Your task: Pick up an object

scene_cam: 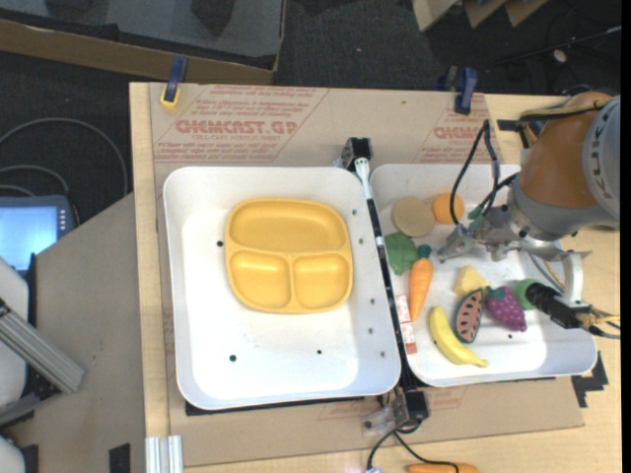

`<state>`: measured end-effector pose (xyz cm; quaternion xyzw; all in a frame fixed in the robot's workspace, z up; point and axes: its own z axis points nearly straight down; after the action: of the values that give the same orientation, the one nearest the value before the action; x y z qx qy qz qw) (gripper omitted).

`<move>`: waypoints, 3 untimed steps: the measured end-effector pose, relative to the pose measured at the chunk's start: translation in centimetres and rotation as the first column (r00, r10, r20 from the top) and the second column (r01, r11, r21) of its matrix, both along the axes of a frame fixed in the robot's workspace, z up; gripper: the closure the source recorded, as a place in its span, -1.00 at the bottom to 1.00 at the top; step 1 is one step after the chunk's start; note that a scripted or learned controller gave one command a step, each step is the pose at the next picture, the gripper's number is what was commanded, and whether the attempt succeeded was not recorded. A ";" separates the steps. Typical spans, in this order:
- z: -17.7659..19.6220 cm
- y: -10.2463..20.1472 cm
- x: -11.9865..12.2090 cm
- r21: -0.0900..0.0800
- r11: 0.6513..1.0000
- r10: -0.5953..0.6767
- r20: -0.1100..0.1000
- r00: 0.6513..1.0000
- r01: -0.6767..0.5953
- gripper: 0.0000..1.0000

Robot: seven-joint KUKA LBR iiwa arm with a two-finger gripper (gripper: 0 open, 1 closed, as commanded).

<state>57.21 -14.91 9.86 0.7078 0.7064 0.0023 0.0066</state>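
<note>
Seen from above: two white bins side by side on the bench. In the left bin point(197, 264), a yellow divided plate point(289, 254), lying flat near the centre of the frame. In the right bin point(552, 358), a crowd of toy food: a tan round piece point(413, 217) and a small orange point(446, 208) at the upper part, a green piece point(399, 251) at the left wall, a carrot point(420, 286) just under it, then a pale yellow piece point(470, 280), a watermelon slice point(466, 315), purple grapes point(507, 308) and a banana point(453, 340) toward the lower edge.

Reaching in from the right of the frame, the grey arm with its orange band, wrist low over the upper right of the right bin. Gripper point(471, 239) pointing toward the gap between the orange and the pale yellow piece. Whether open or closed: cannot tell, too small and mixed with cables. Nothing visibly held.

Risks from here, as judgement only: objects packed close, several touching or nearly so, thus easy to push a neighbour aside or to catch two at once. Round orange likely to roll away. Carrot and banana thin and lying flat, easy to slip. Loose cable near the wrist, possible to snag.
</note>
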 end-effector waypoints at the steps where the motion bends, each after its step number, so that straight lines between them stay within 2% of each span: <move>1: -1.4 4.8 6.9 0.006 1.000 0.007 -0.007 1.000 -0.007 -1.00; 2: -1.4 4.4 9.5 0.005 1.000 0.004 -0.008 1.000 -0.004 -1.00; 3: -0.3 4.3 9.5 0.003 1.000 0.004 -0.007 1.000 -0.004 1.00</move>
<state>66.70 -10.59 9.59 0.7065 0.7077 0.0012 0.0031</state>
